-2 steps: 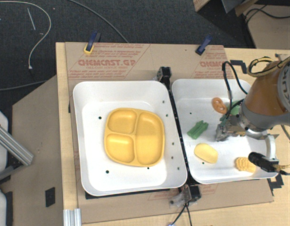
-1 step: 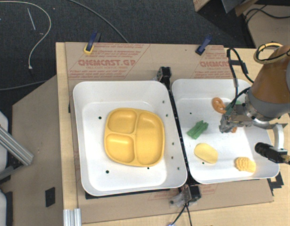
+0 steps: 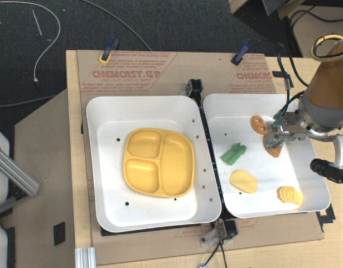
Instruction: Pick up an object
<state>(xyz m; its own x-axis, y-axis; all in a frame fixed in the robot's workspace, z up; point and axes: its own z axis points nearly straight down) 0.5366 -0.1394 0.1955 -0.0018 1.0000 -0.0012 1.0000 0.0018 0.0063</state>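
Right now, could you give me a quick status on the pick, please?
Gripper low in right bin, over orange piece; grasp unconfirmed. Pretzel close beside. Green piece, two yellow pieces lie apart.

**Arm reaching in from the right, wrist low**

The arm [image 3: 327, 88] enters from the right edge of the camera view, its orange band uppermost and the grey wrist section just beneath it. The wrist points down and to the left. A dark cable loops along the near side of the arm toward the wrist. The gripper [image 3: 274, 141] hangs below the wrist, its metal body facing left, low over the right-hand part of the surface. Whether the jaws stand apart or together cannot be made out.
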